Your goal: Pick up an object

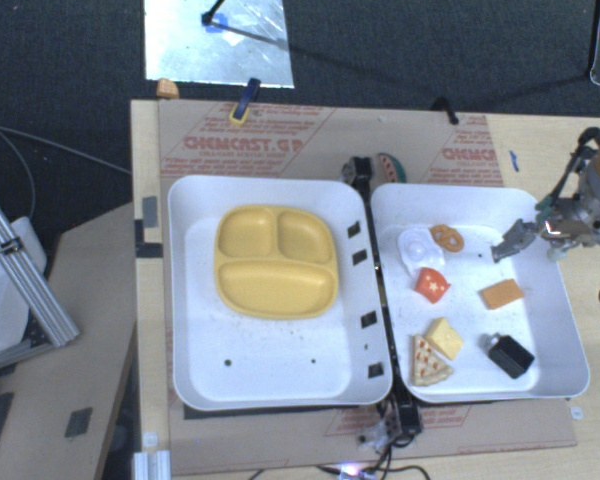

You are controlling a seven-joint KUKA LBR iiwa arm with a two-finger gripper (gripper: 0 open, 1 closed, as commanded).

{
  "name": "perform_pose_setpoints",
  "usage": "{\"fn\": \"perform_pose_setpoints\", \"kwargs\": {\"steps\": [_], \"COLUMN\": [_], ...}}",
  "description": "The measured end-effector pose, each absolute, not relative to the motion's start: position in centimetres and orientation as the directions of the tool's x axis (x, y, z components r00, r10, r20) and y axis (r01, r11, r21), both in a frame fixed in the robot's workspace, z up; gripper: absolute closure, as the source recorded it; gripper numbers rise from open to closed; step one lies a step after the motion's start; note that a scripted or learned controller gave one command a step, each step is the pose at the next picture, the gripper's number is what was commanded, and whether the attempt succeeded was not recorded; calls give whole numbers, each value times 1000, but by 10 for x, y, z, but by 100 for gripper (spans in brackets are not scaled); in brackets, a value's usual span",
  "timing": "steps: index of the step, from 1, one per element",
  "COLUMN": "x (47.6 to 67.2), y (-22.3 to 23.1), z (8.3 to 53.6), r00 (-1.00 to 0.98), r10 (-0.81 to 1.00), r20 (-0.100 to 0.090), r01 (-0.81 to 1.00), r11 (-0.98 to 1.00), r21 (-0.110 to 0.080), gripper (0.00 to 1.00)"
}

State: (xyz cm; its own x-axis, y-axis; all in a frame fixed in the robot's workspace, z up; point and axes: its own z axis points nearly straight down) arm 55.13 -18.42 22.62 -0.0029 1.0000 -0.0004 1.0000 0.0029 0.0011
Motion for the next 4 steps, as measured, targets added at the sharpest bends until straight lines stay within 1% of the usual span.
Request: {"fn": "perform_pose_setpoints", "kwargs": {"steps": [1, 2, 3, 4], "x": [599, 617, 616, 635], "y": [-140, -71, -75, 14], "z": [79, 191, 196, 184], "r00": [-9, -11, -7, -9], "r10": [1000, 1000, 1000, 1000], "r20": [2, 1, 0, 1], "r01": [1000, 1000, 1000, 1000], "r11": [9, 11, 7, 9], "r21": [2, 10, 6, 4], "gripper": [0, 0, 100, 100]}}
